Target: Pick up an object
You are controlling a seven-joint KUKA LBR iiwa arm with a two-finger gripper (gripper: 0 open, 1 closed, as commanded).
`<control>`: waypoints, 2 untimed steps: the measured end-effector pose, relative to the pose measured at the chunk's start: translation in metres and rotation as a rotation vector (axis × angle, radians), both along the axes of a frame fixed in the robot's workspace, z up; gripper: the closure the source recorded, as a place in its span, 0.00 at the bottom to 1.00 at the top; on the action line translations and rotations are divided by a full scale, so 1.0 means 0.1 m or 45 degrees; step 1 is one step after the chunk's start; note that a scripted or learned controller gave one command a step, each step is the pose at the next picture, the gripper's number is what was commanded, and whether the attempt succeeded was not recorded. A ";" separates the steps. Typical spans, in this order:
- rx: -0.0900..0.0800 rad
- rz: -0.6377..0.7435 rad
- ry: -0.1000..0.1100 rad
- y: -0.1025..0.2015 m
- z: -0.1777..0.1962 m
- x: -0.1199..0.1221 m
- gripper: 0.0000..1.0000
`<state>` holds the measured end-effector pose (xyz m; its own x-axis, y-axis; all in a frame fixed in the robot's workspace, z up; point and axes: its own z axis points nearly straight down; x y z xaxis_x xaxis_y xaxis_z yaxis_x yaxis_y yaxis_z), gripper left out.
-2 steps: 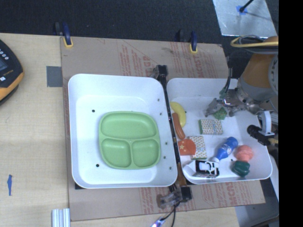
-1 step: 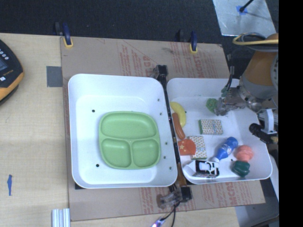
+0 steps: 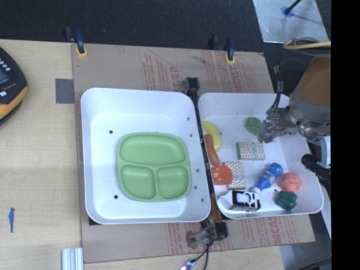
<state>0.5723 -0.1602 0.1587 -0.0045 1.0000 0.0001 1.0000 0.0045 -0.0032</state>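
Observation:
The right bin (image 3: 225, 106) holds several small objects: a yellow banana (image 3: 212, 132), an orange-brown sausage (image 3: 211, 149), a green leafy piece (image 3: 253, 125), a patterned block (image 3: 251, 151), a red piece (image 3: 221, 175), a blue bottle (image 3: 269, 176), a pink ball (image 3: 290, 181), a dark green piece (image 3: 286, 200) and a black-and-white item (image 3: 246, 199). My gripper (image 3: 268, 129) hangs low over the bin's upper right area, just right of the green leafy piece. I see nothing between its fingers.
The left bin (image 3: 101, 111) bears a green divided plate (image 3: 153, 166). A yellow-and-black device (image 3: 8, 89) lies at the bench's left edge. Clamps (image 3: 229, 49) hold the cardboard at the back. Black brackets (image 3: 192, 85) join the two bins.

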 end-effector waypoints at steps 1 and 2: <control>0.000 -0.001 0.002 0.00 -0.01 0.00 0.00; -0.003 0.002 -0.004 0.09 -0.66 0.52 0.00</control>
